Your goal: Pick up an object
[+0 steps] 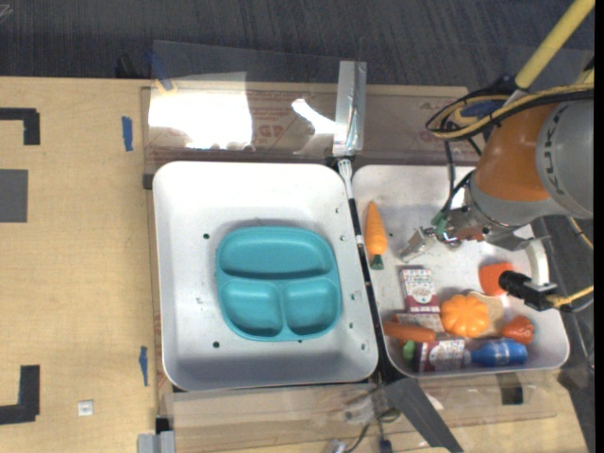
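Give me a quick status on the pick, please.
Hand over right bin, nothing between fingers. Carrot just left of it. Toys crowd the near edge.

arm point(557, 163) — grey, orange band | yellow and black cables | gripper point(415, 244) — metallic
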`<action>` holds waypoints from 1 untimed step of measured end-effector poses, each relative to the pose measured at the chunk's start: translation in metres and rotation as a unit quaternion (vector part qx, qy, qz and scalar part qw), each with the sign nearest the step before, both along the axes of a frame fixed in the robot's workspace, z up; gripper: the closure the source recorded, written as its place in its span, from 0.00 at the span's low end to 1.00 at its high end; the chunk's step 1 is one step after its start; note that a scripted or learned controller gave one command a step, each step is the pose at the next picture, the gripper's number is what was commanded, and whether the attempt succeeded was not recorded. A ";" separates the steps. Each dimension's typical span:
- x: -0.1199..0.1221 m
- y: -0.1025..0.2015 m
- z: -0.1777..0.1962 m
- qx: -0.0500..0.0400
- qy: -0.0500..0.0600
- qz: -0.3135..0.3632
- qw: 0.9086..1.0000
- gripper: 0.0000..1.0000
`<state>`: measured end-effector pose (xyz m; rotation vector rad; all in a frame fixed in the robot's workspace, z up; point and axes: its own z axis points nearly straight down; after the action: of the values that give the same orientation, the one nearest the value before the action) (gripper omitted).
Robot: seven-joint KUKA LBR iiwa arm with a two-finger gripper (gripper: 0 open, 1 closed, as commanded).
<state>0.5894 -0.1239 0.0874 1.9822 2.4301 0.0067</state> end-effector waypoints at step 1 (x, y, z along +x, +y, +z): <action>-0.051 -0.014 0.000 0.000 0.001 0.030 1.000 0.00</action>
<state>0.5380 -0.1383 0.0878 1.9099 2.4881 0.0045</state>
